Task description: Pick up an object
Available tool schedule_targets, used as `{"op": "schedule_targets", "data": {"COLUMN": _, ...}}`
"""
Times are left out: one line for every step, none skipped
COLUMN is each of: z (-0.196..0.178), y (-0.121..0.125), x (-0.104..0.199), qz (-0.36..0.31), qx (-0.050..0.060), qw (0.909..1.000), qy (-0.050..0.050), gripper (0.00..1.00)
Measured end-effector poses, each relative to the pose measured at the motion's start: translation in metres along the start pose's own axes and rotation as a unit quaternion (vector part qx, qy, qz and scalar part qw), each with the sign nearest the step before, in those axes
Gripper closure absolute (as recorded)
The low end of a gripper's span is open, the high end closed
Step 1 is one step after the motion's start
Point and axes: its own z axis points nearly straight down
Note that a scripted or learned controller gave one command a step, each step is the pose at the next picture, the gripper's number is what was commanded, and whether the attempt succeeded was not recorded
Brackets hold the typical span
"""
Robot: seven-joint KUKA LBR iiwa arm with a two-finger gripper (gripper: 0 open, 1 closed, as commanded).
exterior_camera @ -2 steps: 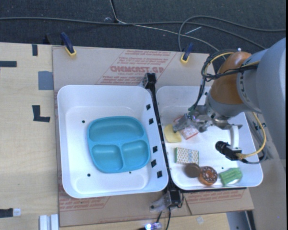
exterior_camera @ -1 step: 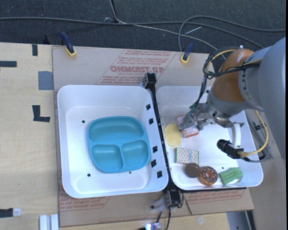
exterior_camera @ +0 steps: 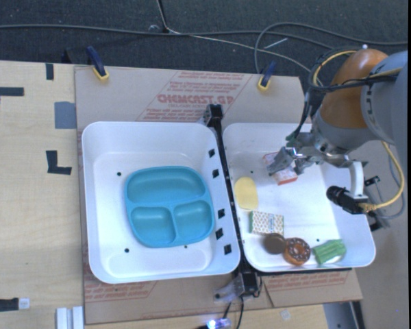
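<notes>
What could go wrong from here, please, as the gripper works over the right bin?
The gripper sits at a small red-and-white item, but a firm hold is not visible, so a lift may come up with nothing. The cables hanging from the wrist trail over the right bin and could snag. The yellow piece, patterned packet and donut lie close together, so a later grasp may nudge neighbours.

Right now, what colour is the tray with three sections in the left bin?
Light blue: the tray shows best in the camera view.

A wooden bench [exterior_camera: 27,204] bears two white bins [exterior_camera: 96,204] on cardboard [exterior_camera: 185,94].
</notes>
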Motion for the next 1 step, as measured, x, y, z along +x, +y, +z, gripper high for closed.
{"op": "schedule_targets", "data": {"z": -0.0626, "y": -0.0032, "x": -0.0003, "qz": 0.000, "qx": -0.001, "qw": 1.0000, "qy": 0.000, "gripper": 1.00}}
